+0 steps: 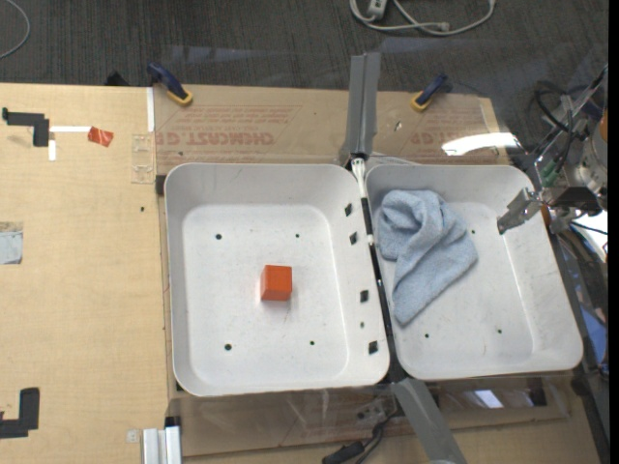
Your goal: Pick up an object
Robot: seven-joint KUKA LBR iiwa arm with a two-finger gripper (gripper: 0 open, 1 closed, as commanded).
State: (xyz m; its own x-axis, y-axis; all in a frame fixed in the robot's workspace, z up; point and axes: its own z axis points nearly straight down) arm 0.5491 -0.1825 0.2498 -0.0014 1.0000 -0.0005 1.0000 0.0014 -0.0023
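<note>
An orange block [277, 283] sits alone near the middle of the left bin [193, 356], square to the floor and well apart from every wall. Across the divider, a grey-blue cloth [423, 247] lies crumpled in the right bin [542, 346], bunched high at its upper left and trailing a flap down toward the bin's centre. At the far right, my gripper [515, 218] hangs over the right bin's rim, near its upper corner, with nothing between its fingers that I can see; how wide it stands I cannot tell from this angle.

I judge the pick not yet begun. Either thing would serve. The block looks the cleaner target: rigid, flat-sided, free all round, so I would cross over the cloth and the divider, centre above the block, line the fingers with two opposite faces and descend straight. The cloth is nearer, but soft; I would aim at its raised fold, not the thin flap, since fingers may close on too little fabric.
</note>
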